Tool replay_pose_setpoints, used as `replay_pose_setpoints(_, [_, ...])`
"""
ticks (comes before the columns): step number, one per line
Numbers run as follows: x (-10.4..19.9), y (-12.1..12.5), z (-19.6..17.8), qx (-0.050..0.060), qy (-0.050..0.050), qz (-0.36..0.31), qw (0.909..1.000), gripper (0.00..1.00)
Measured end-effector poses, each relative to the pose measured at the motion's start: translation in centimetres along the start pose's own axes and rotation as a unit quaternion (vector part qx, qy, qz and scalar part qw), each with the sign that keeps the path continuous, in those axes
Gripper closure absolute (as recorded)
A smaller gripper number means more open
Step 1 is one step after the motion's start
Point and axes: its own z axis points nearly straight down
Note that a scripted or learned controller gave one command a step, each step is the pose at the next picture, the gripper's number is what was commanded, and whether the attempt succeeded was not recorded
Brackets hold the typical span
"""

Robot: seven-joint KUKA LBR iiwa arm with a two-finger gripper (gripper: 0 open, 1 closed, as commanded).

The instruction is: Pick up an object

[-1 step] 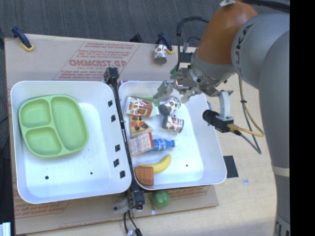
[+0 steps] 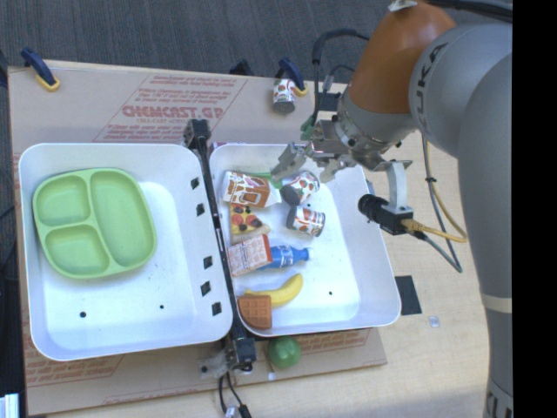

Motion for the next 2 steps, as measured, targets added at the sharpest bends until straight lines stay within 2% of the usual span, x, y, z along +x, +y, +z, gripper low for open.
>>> replay_pose_setpoints(2, [0.0, 0.0, 0.0, 0.0, 0.0, 0.0, 1.0, 0.0])
